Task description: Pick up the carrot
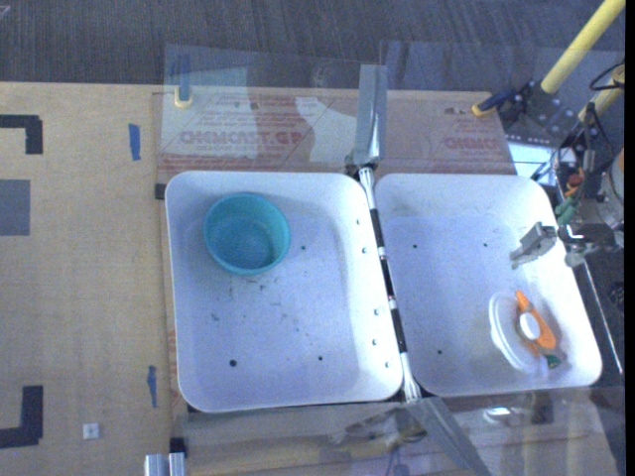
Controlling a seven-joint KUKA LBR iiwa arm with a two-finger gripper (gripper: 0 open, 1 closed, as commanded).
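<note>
The end effector (536, 241) hung over the right bin (446, 296), close to that bin's right wall and toward its far half; whether it was open or closed could not be told from this slant, and nothing was seen in it. The carrot (534, 327) lay nearer the bin's front right corner, on a small white dish or lid (506, 333) whose exact form was unclear, with a bit of green at the carrot's front end. The two were near but apart, the carrot lying forward of the end effector.

To do the approach well, the arm likely needed to travel toward the front of the bin until centred over the carrot's orange body, then turn the wrist so the grasp crossed the carrot's short width. The descent should be judged carefully: the dish beneath could slide or tip, and the bin wall just beside it left little room on that side.

Across the divider, the left bin (268, 365) held a teal bowl (246, 232) near its far left corner, well clear of the work.
</note>
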